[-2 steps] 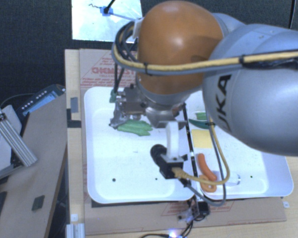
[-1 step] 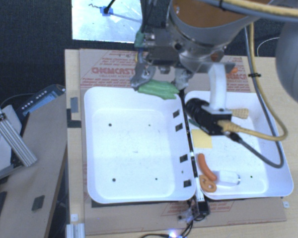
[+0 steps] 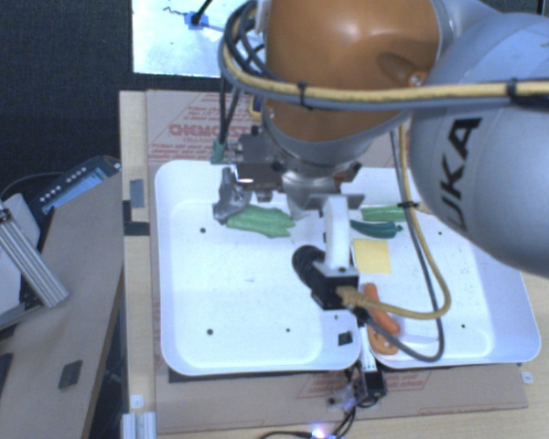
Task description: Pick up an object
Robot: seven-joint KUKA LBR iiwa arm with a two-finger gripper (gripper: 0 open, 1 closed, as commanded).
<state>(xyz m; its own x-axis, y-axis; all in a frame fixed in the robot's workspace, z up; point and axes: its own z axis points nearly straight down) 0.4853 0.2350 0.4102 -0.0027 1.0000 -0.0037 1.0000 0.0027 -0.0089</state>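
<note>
Taking the left bin (image 3: 201,337) as the landmark: its near and left floor is bare apart from a few dark spots, and the only loose thing in it is a green leaf-shaped piece (image 3: 259,220) lying flat toward its far side. The tool (image 3: 231,204) is down at that piece's left end, its grey finger touching or just over the green tip; whether the fingers stand wide or narrow I cannot tell, since the orange wrist and its cable bundle hang over them. Nothing can be seen gripped between them.

To the right of the left bin, past the shared rim, lie a second green piece (image 3: 382,214), a pale yellow square (image 3: 372,256) and, nearer the camera, an orange carrot-like piece (image 3: 381,320).

My reading is that this is the grasp step on the leaf-shaped piece, not yet a lift. The next move calls for a firm closure across its thin, flat body, then a straight rise; a flat soft piece could slip out.
</note>
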